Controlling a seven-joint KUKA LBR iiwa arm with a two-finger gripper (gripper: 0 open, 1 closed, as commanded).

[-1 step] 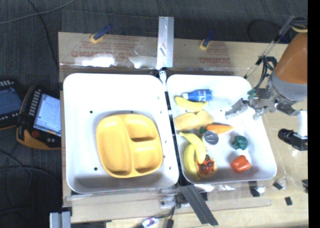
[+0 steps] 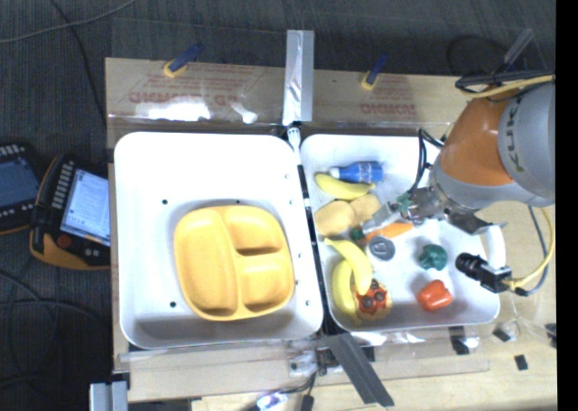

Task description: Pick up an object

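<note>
The camera view has the tool (image 2: pixel 404 211), grip state I cannot tell, low over the right bin (image 2: pixel 488 310) near a carrot (image 2: pixel 394 229), seemingly reaching; closing comes next.

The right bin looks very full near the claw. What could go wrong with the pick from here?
1. The claw sits low among crowded items: the carrot, potato and small banana lie near it, so it may push them or grab two.
2. The blue bottle is round and could roll away.
</note>
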